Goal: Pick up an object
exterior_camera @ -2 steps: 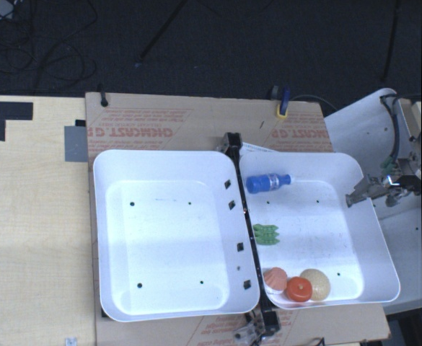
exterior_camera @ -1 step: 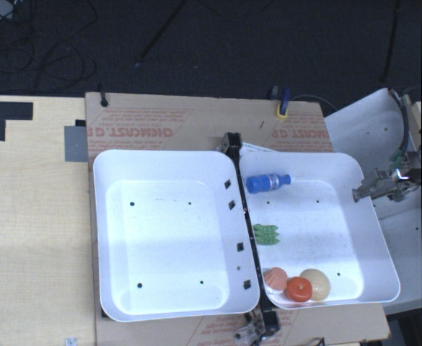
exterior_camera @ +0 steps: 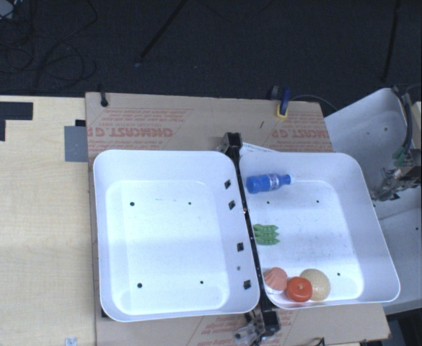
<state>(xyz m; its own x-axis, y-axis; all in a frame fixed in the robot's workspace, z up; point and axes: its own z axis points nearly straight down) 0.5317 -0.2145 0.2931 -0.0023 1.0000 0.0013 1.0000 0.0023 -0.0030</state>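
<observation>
Lying on its side in the right bin (exterior_camera: 375, 215), toward the far left corner and just beside the wall shared with the left bin (exterior_camera: 99, 215), the blue bottle (exterior_camera: 267, 183) was judged the soundest candidate for pickup: it stood apart from every other item, with bare floor on its near side. Its long axis ran roughly left to right, cap end pointing right, so a grasp across the narrow body, square to that axis and near the middle, appeared advisable; a grip along its length would likely slip or roll it. A small green item (exterior_camera: 265, 234) lay nearer the camera, close to the same wall, low and flat, and was assessed as harder to seize cleanly. Three rounded pieces, pink (exterior_camera: 275, 278), red (exterior_camera: 299, 289) and tan (exterior_camera: 316, 283), were packed touching one another in the near left corner, where the walls and the neighbours would crowd any descent. The gripper (exterior_camera: 398, 170) was noted at the right edge, beyond the right bin and well apart from all items; whether it was open or closed could not be told.
</observation>
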